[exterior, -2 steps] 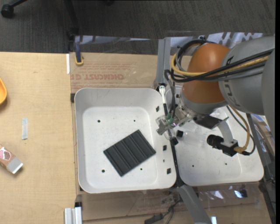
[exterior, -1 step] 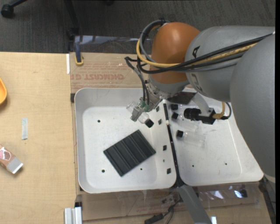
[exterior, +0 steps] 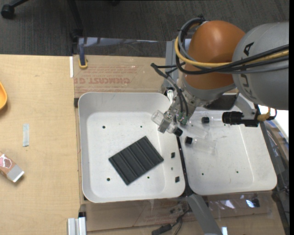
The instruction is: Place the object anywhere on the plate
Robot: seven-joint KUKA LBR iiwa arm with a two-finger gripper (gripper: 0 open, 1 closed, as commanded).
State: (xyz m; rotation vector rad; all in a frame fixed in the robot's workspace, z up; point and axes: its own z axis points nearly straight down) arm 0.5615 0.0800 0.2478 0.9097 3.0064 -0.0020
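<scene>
1 dark ribbed plate [exterior: 136, 160] lies in the left bin [exterior: 87, 137], below-left of the gripper [exterior: 166, 122]; grip state unclear.

We take this for a robotics lab. A wooden bench [exterior: 36, 101] carries two white bins [exterior: 87, 137] side by side, set on a sheet of cardboard [exterior: 110, 75]. A large grey and orange robot arm [exterior: 229, 55] with bundled cables [exterior: 183, 50] reaches over them. Dark carpet [exterior: 115, 18] and chair legs [exterior: 14, 9] lie beyond.
</scene>
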